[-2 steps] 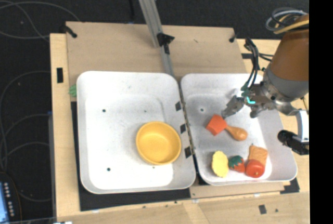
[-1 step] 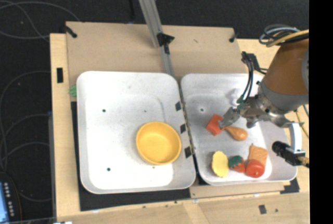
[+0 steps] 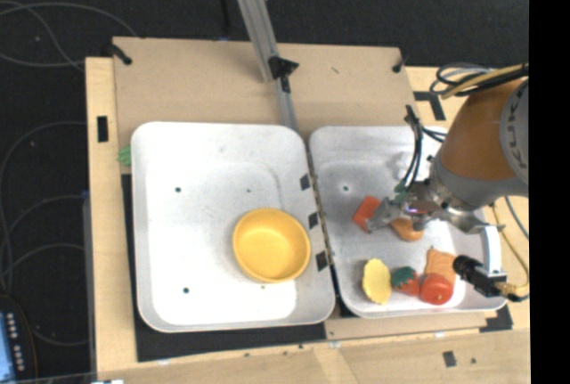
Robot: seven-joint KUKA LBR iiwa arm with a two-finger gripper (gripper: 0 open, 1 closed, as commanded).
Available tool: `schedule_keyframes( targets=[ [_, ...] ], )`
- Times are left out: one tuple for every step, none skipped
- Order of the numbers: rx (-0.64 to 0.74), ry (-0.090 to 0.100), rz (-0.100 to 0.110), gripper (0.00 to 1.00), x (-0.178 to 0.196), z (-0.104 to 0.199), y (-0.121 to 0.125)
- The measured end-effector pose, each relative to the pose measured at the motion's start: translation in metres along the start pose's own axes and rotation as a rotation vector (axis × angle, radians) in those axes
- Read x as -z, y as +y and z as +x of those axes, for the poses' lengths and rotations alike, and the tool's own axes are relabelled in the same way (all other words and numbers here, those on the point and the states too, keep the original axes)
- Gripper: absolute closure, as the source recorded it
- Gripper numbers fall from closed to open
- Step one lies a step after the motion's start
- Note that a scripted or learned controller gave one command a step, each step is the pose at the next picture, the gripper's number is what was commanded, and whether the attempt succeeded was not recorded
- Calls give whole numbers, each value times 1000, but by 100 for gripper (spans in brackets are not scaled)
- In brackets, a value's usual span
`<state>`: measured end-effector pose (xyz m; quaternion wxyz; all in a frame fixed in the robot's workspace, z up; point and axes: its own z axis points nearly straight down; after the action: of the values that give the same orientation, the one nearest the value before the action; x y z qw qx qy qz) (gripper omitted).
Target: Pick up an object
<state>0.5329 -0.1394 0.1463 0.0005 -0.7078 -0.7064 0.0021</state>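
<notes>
Objects (image 3: 392, 280) beneath lowered end effector (image 3: 392, 215)

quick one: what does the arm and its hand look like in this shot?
The arm is a bulky rounded body with a grey shell and a broad orange band above a grey wrist. Black cables loop along its upper side. The hand is small, dark metal.

A yellow bowl (image 3: 271, 244) stands upright in the left bin (image 3: 178, 159), near its right wall and closer to the front edge. In the right bin (image 3: 356, 151), a small orange-red block (image 3: 365, 213) lies near the middle. A pale orange round object (image 3: 409, 229) lies just beside it. Along the front wall lie a yellow piece (image 3: 377, 281), a small green piece (image 3: 404, 275), a red tomato-like object (image 3: 435, 289) and an orange piece (image 3: 440, 261).
</notes>
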Motion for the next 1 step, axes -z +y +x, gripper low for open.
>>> schedule_keyframes(
  targets=[
    [0, -1, -3, 0, -47, -2, 0]
  ],
)
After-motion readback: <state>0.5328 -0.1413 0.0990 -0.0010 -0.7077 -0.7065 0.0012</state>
